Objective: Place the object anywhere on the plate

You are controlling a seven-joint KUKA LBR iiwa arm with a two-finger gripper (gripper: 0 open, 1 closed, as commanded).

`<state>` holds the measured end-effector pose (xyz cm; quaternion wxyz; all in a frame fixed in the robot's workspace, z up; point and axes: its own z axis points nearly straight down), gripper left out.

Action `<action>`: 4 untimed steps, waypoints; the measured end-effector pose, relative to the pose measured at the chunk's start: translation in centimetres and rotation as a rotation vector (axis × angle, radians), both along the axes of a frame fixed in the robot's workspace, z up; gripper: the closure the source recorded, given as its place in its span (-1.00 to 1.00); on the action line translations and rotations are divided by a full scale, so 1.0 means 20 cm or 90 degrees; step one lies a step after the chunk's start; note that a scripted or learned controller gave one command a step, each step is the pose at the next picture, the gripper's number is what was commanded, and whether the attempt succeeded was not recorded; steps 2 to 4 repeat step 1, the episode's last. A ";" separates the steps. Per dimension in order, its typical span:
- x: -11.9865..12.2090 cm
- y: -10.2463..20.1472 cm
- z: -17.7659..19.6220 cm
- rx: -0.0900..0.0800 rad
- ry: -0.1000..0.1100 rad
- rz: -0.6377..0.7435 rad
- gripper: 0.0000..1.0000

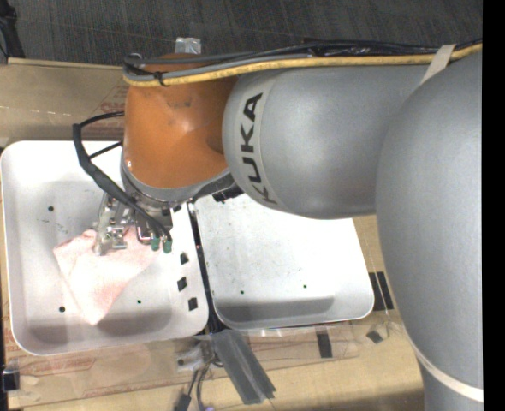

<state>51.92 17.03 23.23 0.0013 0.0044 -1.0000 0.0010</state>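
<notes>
Looking down on the bench, we saw the grey arm (347, 135) reaching in from the right, its orange band (171, 135) hanging over the far right part of the left bin (21, 229). Below the band the gripper (120, 238) hung low in that bin, at the upper edge of the task's object.

That object was a pale cloth (103, 272), white with faint pink patches, lying crumpled and roughly diamond-shaped on the bin floor. Its far corner sat right under the metal fingers, while its near corner pointed toward the bin's near wall. Soft folds ran across it, and its left edge looked slightly raised and creased. It lay wholly within the left bin, nearer the middle than any wall.

We could not tell how far apart the fingers stood, nor whether any cloth was caught between them; the wrist hardware and small green-tipped parts crowded that spot.

The right bin (278, 272) lay just beside the left one, their rims touching along the middle, and much of its far side was covered by the arm. A brown bench surface (47, 92) showed beyond the bins.
</notes>
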 end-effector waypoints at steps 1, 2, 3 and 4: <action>0.00 0.00 0.00 0.000 0.000 0.000 -1.00; 0.00 0.00 0.00 0.000 0.000 0.000 -1.00; 0.00 0.00 0.00 0.000 0.000 0.000 -1.00; 0.00 0.00 0.00 0.000 0.000 0.000 -1.00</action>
